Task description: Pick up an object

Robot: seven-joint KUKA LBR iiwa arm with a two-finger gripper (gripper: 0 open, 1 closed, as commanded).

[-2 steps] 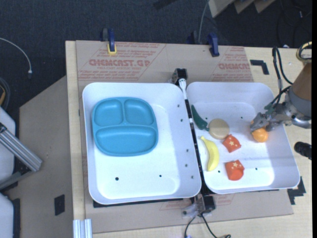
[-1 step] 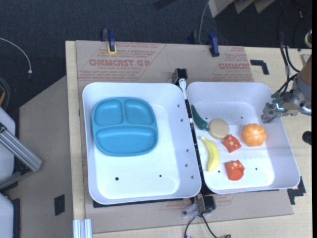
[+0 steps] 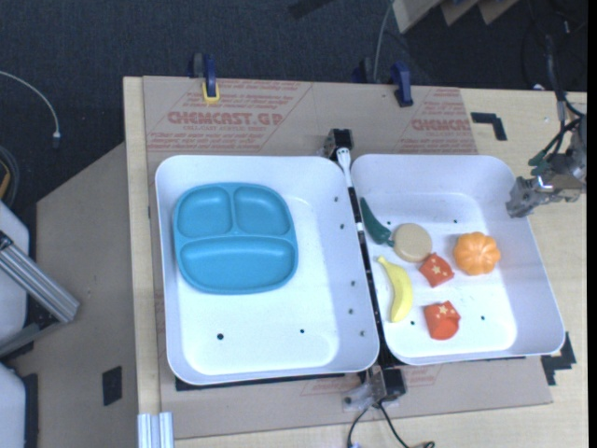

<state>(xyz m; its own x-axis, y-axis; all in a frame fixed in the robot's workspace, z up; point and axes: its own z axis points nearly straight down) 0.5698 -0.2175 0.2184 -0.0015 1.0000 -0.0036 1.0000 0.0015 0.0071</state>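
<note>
The right bin (image 3: pixel 522 329) holds several toy foods. An orange fruit (image 3: pixel 477 253) lies nearest the bin's right wall. Left of it are a small red piece (image 3: pixel 436 269), a beige round piece (image 3: pixel 411 242) and a dark green piece (image 3: pixel 373 222). A yellow banana (image 3: pixel 399 289) lies by the left wall, and a second red piece (image 3: pixel 442 319) sits toward the front. My gripper (image 3: pixel 534 192) hovers at the right bin's far right rim, up and to the right of the orange fruit, apart from all the food.
The left bin (image 3: pixel 270 343) holds a blue divided plate (image 3: pixel 235 236). Both bins rest on a cardboard sheet (image 3: pixel 280 105) held by blue clamps (image 3: pixel 210 71) at the back. Cables hang near the gripper at the right.
</note>
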